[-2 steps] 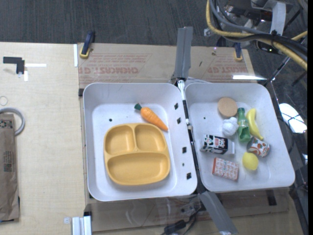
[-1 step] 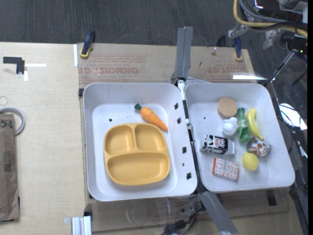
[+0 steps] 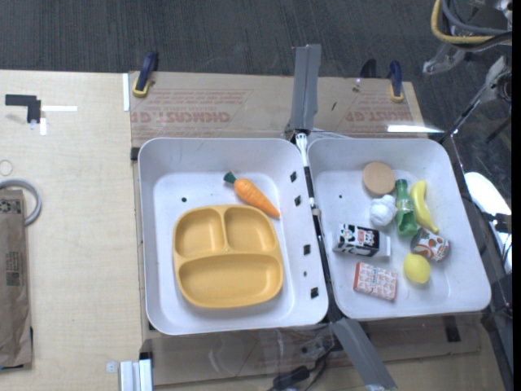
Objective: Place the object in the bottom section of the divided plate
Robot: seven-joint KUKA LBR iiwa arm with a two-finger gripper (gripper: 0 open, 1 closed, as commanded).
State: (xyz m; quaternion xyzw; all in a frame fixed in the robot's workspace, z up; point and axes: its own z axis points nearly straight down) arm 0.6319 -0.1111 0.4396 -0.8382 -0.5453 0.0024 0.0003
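A yellow divided plate (image 3: pixel 228 282) lies in the left white bin (image 3: pixel 159 218). It has two small sections at the top and one wide section at the bottom, nearest the bench's front. An orange carrot (image 3: pixel 254 195) with a green top lies on the bin floor just beyond the plate's upper right rim, slanting down to the right. Part of the arm's grey body with yellow cables (image 3: pixel 470 10) sits at the top right, well away from both bins.
The right bin (image 3: pixel 464 300) holds a tan disc (image 3: pixel 378 177), a green bottle (image 3: pixel 403 210), a banana (image 3: pixel 422 206), a white ball (image 3: pixel 381 213), a cow-print carton (image 3: pixel 358 240), a can (image 3: pixel 430 247), a lemon (image 3: pixel 416 269) and a red-and-white box (image 3: pixel 375 281).
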